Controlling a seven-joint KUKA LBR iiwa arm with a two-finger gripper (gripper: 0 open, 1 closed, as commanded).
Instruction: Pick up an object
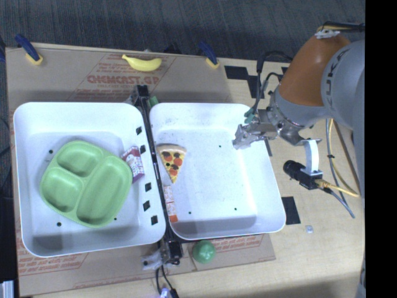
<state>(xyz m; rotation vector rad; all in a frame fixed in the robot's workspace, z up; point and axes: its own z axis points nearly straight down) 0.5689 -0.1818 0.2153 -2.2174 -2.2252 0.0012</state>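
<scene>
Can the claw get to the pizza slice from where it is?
Probably yes. The claw sits over the right bin's right side, and the pizza slice lies at its left wall with bare floor between.

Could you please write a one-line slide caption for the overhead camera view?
Gripper above the right bin, pizza slice at its left wall; green tray in the left bin.

A divided tray [86, 183] and a packet [133, 162] are held in the left bin [25, 185], a pizza slice [172, 161] in the right bin [248, 213], with a banana [142, 61] lying behind and a ball [203, 251] in front.
</scene>
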